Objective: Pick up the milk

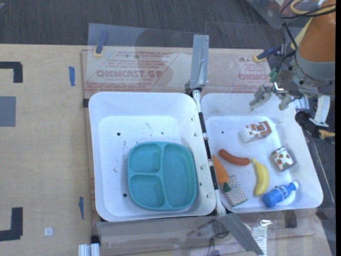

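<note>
Two white bins are sitting side by side; gripper (272, 96), fingers spread, is hovering above the light, crushable milk (255, 132) carton, best pinched across its flat sides

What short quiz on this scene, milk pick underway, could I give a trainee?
1. True or false: the gripper holds the milk.
2. Which bin holds the teal tray: left or right?
3. What lies just left of the banana: (a) sausage, (b) bottle, (c) dice box?

Key: 1 false: it hovers above the right bin's far edge, apart from the milk. 2 left bin. 3 (a).
</note>
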Tool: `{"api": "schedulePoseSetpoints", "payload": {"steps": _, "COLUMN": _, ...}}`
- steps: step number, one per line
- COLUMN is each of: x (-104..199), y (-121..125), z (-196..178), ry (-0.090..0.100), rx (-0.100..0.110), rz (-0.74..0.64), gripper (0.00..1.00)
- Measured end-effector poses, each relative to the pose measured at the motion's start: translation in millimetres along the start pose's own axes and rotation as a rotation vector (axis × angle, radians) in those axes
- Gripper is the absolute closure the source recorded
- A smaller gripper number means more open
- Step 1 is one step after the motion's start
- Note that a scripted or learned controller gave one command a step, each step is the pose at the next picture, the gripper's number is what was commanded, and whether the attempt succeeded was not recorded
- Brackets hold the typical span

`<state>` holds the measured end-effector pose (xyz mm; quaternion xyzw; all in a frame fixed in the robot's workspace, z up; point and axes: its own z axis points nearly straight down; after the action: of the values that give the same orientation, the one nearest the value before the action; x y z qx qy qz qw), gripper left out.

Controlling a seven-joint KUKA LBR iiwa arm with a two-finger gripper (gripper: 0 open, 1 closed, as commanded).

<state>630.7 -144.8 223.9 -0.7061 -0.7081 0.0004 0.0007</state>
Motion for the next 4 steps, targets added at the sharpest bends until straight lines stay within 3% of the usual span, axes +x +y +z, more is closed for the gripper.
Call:
{"api": "schedulePoseSetpoints", "payload": {"steps": 1, "x": -23.8, "y": -2.4, "z": 78.5, "ry": 0.0, "rx": 0.0, "rz": -0.167, "gripper": 0.0}}
{"api": "schedulePoseSetpoints", "payload": {"steps": 2, "x": -16.7, "y": -4.1, "z": 136.2, "ry": -0.004, "rx": -0.008, "rz": -0.469, "gripper": 0.0}}
{"api": "schedulePoseSetpoints", "payload": {"steps": 3, "x": -67.6, "y": -72.3, "z": 126.9, "ry": -0.001, "rx": -0.002, "rz": -0.524, "gripper": 0.0}}
{"api": "schedulePoseSetpoints", "payload": {"steps": 4, "x": -69.8, "y": -71.6, "z": 116.2, "ry": -0.004, "rx": -0.008, "rz": -0.519, "gripper": 1.0}}
